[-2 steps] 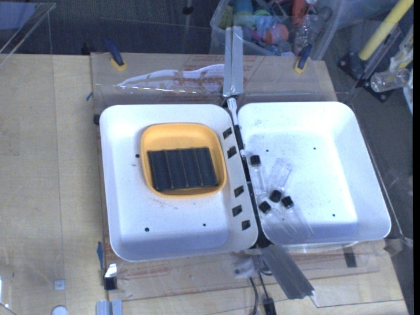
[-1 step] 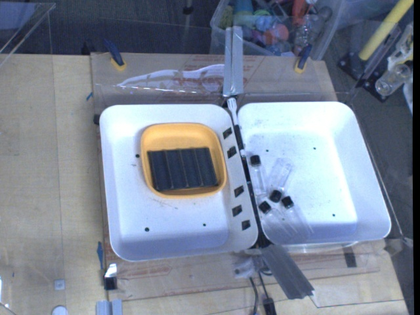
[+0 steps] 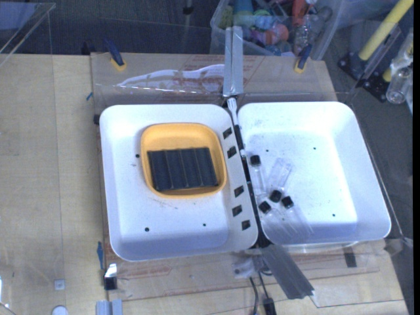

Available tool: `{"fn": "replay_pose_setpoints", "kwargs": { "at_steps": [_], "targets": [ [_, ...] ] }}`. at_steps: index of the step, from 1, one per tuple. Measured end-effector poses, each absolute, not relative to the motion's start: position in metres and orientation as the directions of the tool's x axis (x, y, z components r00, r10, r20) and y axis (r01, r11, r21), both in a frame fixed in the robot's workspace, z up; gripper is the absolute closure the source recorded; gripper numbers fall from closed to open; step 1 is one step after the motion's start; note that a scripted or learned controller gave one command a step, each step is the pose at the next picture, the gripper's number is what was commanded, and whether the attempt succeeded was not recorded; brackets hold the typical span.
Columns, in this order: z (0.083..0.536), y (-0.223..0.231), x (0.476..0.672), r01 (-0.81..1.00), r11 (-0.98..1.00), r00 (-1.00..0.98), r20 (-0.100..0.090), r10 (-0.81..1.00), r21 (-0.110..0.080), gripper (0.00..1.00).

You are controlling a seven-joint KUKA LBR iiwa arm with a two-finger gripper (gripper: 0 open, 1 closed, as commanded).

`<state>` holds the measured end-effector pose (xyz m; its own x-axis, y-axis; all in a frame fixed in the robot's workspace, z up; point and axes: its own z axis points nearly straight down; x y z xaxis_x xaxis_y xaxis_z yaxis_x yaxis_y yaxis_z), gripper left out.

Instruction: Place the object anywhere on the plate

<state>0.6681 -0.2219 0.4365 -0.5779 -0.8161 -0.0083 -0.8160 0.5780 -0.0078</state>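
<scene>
A yellow, rounded-square plate [image 3: 181, 132] sits in the left white bin [image 3: 170, 227], towards its back. A dark grey, ridged rectangular object [image 3: 182, 169] lies flat on the plate and covers most of its floor, reaching to the front rim. Nothing is touching the object.
The right white bin [image 3: 328, 156] holds a few clear plastic pieces [image 3: 280, 171] with small black caps [image 3: 275, 195] near its left wall. A metal divider with black clips [image 3: 235, 169] runs between the bins. A tub of colourful toys [image 3: 275, 12] stands behind the bench.
</scene>
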Motion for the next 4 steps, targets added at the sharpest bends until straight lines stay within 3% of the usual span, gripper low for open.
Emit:
{"fn": "replay_pose_setpoints", "kwargs": {
  "at_steps": [1,2,3,4],
  "targets": [
    [0.436,-0.222,0.622,-0.907,0.420,-0.420,-0.005,-0.907,-0.001,1.00],
    [0.436,-0.223,0.667,-0.994,0.112,-0.112,-0.005,-0.994,-0.007,1.00],
    [0.435,-0.222,0.668,-0.958,-0.288,0.288,-0.003,-0.958,-0.006,1.00],
    [0.436,-0.217,0.562,-0.909,-0.417,0.417,-0.003,-0.909,-0.001,1.00]
  ]
}}
